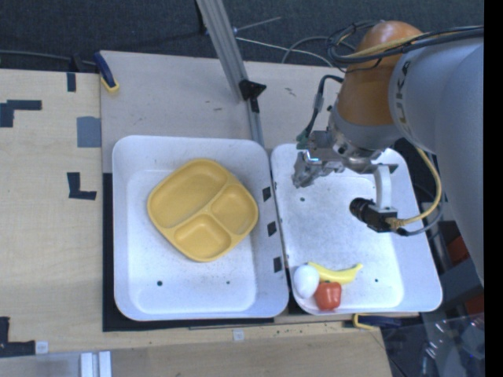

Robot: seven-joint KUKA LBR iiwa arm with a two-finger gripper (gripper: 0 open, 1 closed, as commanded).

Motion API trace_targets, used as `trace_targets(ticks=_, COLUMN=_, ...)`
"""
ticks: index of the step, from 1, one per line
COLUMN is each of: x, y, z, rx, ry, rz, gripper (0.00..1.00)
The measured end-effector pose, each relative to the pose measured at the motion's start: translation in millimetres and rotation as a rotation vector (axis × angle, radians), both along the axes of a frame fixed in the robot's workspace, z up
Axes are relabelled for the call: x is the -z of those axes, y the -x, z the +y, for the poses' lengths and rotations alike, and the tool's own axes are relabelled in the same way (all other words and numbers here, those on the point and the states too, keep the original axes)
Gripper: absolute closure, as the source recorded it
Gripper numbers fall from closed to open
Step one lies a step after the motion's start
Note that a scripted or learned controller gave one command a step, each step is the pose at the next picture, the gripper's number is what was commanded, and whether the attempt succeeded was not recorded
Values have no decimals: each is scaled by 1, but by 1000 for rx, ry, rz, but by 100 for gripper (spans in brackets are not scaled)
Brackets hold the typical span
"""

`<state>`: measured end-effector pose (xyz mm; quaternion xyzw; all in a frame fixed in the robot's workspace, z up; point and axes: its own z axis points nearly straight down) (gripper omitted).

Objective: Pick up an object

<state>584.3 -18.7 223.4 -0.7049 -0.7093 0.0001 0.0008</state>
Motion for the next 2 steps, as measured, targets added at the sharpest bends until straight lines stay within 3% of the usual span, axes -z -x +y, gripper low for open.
trace_targets(ticks=2, x=8, y=-49, z=103, rx=1, ry=0, rz=-1, gripper=100)
